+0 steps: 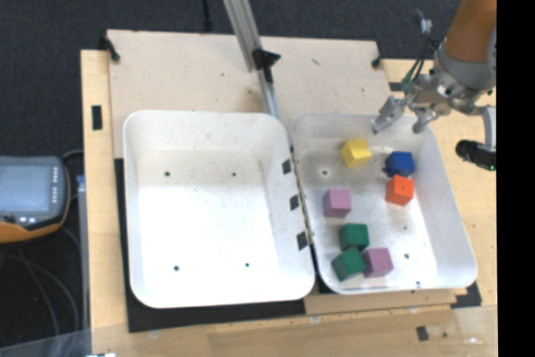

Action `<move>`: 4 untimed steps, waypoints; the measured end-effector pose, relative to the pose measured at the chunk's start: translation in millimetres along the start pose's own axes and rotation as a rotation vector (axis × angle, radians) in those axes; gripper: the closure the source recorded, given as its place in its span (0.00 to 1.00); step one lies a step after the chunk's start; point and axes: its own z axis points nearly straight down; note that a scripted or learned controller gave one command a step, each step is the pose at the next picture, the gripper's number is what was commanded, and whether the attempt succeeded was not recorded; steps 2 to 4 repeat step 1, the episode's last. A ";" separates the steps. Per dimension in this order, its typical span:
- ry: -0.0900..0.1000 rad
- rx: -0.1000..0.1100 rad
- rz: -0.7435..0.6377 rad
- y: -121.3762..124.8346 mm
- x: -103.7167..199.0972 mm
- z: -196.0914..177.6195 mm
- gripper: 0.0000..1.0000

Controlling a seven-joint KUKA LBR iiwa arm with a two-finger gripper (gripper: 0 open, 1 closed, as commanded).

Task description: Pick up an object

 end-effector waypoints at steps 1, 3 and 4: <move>0.000 0.000 0.003 0.0 0.1 0.0 0.00; 0.000 0.000 0.003 0.0 0.1 0.0 0.00; 0.000 0.000 0.003 0.0 0.1 0.0 0.00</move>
